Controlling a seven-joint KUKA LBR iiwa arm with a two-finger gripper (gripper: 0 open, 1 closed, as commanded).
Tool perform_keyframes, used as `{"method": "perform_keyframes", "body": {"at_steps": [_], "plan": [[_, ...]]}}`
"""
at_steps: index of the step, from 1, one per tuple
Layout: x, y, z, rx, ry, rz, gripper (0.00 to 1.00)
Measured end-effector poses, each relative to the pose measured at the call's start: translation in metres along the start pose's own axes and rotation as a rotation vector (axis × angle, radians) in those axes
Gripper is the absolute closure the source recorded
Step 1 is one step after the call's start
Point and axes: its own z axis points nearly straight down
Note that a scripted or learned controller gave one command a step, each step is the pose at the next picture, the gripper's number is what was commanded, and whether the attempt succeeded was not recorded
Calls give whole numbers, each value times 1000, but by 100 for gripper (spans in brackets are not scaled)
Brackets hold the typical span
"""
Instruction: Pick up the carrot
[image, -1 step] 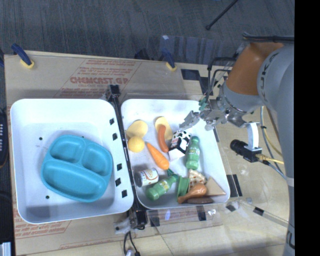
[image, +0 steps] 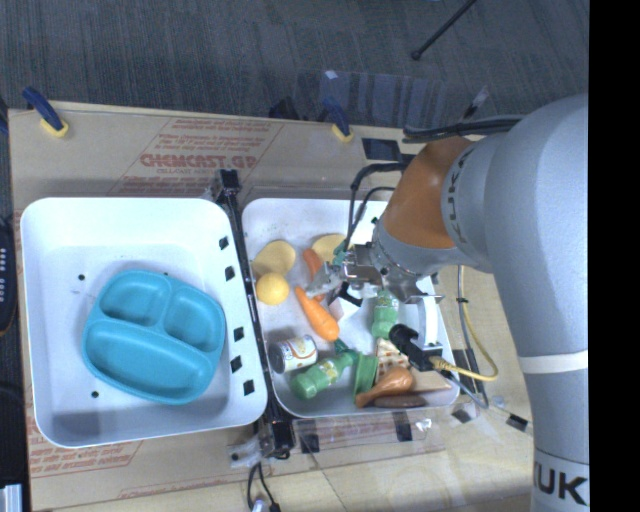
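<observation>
The carrot (image: 318, 313) lies in the right bin (image: 300, 212), near its middle, slanting from upper left down to lower right. It rests on the bin floor, orange and bare along its whole length.

The hand (image: 340, 283) sits just above and right of the carrot, low over the bin, with the grey arm (image: 520, 200) and its orange band (image: 425, 200) reaching in from the right. Its metal tip is close to the carrot's upper end, and I cannot tell whether the two touch. Whether the hand is released or clenched cannot be told, for the wrist hides much of it. The carrot does not sit between its tips.

Around the carrot the bin is crowded. A lemon (image: 272, 289) lies just left of it, a potato (image: 274, 257) above that, and another pale yellow piece (image: 328, 246) near the hand. A second small orange piece (image: 313, 263) lies just above the carrot, beside the hand. Below the carrot lie a tin (image: 293, 353) on its side and a green bottle (image: 325, 375), also lying down. A brown piece (image: 385, 383) lies at the bin's lower right.

The left bin (image: 60, 300) holds a blue divided tray (image: 153, 335), lying flat, well apart from the carrot. Both bins rest on the cardboard-covered bench (image: 180, 150).
</observation>
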Motion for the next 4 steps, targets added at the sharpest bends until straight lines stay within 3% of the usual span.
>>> {"method": "perform_keyframes", "body": {"at_steps": [1,2,3,4], "plan": [[14,-16,4,-49,-12,225,0],[30,-35,4,-51,-12,286,0],[28,-34,-7,-47,-14,283,100],[45,-40,4,-42,7,406,100]]}}
